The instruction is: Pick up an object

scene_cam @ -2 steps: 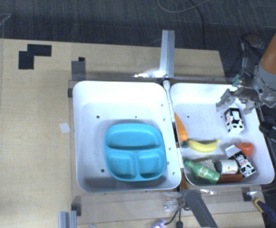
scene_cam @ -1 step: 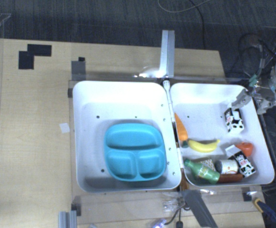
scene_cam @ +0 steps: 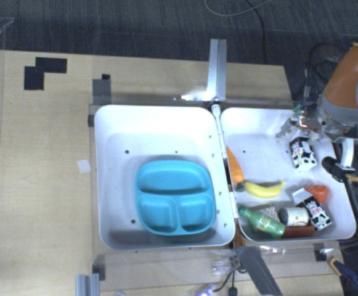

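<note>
Gripper (scene_cam: 302,130) is down in the right bin (scene_cam: 259,128), up near its far right corner, w/ the grey arm (scene_cam: 351,97) and its orange band coming in from the right edge. Right under the fingertips there's a small black-and-white cow-print carton (scene_cam: 302,153), looks like it's touching or hanging just below them, but can't tell if it's actually pinched or just sitting on the bin floor. Can't tell the jaw state either, too small and blurry.

Rest of the stuff is nearer the camera than the gripper: yellow banana (scene_cam: 264,189) below and to the left of it, orange carrot (scene_cam: 233,165) further left against the bin wall, green bottle (scene_cam: 262,221) along the near edge, a can (scene_cam: 294,216) beside that, a second cow-print carton (scene_cam: 318,214) and something red-orange (scene_cam: 318,193) almost straight below the gripper.

Way off to the left, other bin (scene_cam: 117,140) has a blue divided tray (scene_cam: 175,195) in it.
</note>
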Controlling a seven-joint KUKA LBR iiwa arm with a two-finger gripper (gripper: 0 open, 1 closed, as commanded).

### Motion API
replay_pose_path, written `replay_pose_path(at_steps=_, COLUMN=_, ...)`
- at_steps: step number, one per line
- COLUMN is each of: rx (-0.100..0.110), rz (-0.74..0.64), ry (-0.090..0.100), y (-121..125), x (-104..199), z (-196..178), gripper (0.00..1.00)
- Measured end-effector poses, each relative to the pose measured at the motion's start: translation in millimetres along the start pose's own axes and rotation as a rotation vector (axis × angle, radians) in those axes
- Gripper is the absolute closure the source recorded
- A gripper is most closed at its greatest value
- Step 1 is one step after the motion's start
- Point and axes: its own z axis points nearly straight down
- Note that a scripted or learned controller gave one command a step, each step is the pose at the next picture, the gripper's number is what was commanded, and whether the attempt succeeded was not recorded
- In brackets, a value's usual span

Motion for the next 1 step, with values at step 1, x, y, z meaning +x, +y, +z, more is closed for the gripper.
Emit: replay_pose_path(at_steps=1, rx=-0.006, rz=-0.069, ry=-0.003, y=-3.0, x=-9.3, z=6.9, gripper=0.0)
